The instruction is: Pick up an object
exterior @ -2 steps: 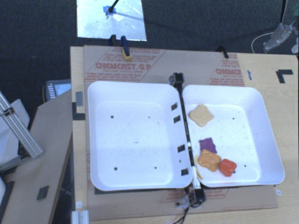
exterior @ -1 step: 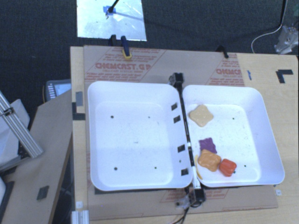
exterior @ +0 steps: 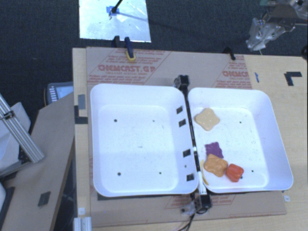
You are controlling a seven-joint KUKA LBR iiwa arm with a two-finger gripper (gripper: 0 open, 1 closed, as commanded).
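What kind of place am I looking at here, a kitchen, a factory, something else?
Most likely a robotics lab test bench. Two shallow white bins sit clamped on a board, small toy-like pieces such as an orange one lie in the right bin, and a robot gripper hangs above.

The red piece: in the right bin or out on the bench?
In. The red piece lies on the right bin's floor near its front edge, touching the orange piece.
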